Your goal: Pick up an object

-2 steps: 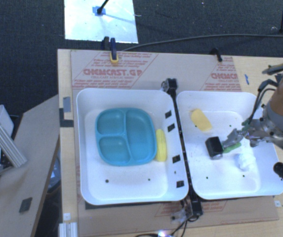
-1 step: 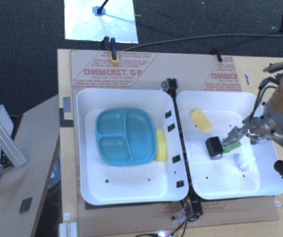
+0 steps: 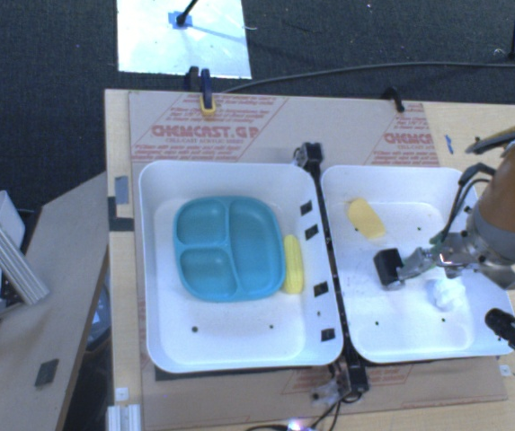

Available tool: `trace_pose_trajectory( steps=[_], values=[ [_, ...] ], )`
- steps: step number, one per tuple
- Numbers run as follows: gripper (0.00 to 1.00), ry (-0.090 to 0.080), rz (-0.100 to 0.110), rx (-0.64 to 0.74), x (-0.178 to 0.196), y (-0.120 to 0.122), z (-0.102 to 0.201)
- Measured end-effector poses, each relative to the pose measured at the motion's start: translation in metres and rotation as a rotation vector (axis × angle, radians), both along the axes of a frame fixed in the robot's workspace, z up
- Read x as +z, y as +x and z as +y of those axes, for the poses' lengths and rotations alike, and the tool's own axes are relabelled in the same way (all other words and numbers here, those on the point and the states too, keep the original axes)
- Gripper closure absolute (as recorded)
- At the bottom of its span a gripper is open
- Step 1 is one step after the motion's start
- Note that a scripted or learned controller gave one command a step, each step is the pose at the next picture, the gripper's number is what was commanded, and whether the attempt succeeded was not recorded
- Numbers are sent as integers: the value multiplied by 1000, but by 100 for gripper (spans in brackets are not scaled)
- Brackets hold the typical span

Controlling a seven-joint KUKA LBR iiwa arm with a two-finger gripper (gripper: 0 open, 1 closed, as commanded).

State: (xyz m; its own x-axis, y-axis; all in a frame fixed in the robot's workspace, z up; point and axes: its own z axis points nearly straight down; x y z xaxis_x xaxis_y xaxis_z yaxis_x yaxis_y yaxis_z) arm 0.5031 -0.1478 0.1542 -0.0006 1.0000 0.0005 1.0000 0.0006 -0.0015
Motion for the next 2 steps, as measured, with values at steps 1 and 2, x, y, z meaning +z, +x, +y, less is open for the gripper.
trace_pose_trajectory(
  steps=[1, 2],
  values=[
    [0, 1, 1, 0, -42, 2, -2],
    [0, 0, -1, 0, -71, 2, -1]
  ],
)
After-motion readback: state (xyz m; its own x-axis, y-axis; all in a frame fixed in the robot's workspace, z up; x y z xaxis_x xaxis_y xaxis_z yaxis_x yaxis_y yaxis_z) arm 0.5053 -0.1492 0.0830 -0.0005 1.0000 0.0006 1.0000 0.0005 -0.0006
